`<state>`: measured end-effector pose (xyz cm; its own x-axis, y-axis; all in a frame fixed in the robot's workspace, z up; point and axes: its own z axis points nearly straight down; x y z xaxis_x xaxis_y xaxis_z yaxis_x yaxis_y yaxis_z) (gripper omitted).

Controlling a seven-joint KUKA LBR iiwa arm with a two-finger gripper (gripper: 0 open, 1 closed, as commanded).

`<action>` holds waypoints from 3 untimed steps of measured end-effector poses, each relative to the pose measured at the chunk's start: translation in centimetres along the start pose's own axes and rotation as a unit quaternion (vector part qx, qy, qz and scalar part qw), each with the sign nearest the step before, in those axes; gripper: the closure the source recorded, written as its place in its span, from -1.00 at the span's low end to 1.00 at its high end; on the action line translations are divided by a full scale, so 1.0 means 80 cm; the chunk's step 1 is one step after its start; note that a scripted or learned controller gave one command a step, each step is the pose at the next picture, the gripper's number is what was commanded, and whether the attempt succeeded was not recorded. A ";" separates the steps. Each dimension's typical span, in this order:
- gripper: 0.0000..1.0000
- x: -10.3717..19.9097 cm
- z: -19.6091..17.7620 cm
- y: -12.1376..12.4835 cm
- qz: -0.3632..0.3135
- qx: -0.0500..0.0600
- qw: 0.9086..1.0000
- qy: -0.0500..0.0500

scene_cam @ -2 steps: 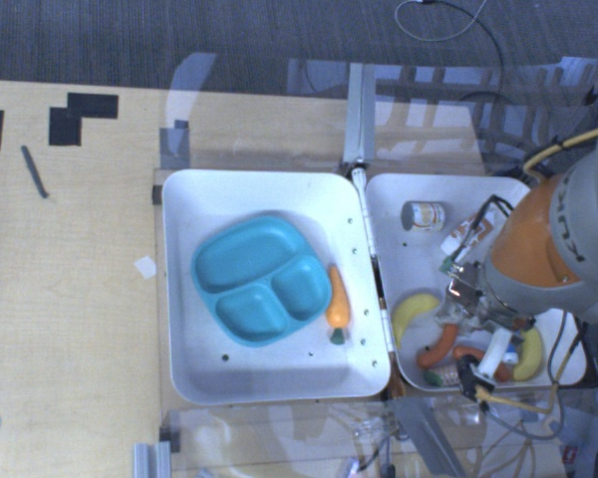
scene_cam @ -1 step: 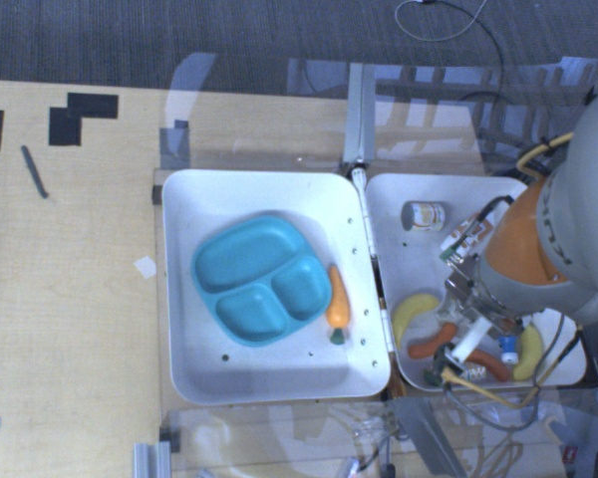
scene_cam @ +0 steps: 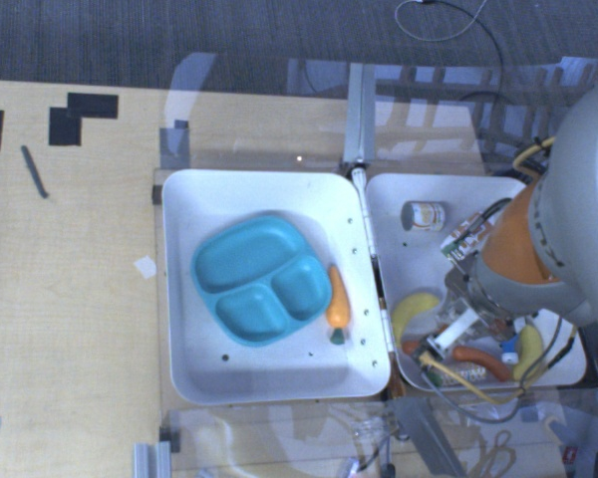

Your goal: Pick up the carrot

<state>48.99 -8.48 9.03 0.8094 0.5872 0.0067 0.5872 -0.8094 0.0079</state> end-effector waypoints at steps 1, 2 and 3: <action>1.00 -0.016 0.001 0.034 -0.259 0.002 0.966 0.002; 1.00 -0.018 0.001 0.029 -0.110 -0.002 0.994 0.003; 1.00 -0.001 0.001 0.005 0.009 -0.003 1.000 0.001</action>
<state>49.12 -8.85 8.93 0.8195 0.5730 0.0094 0.5728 -0.8196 0.0147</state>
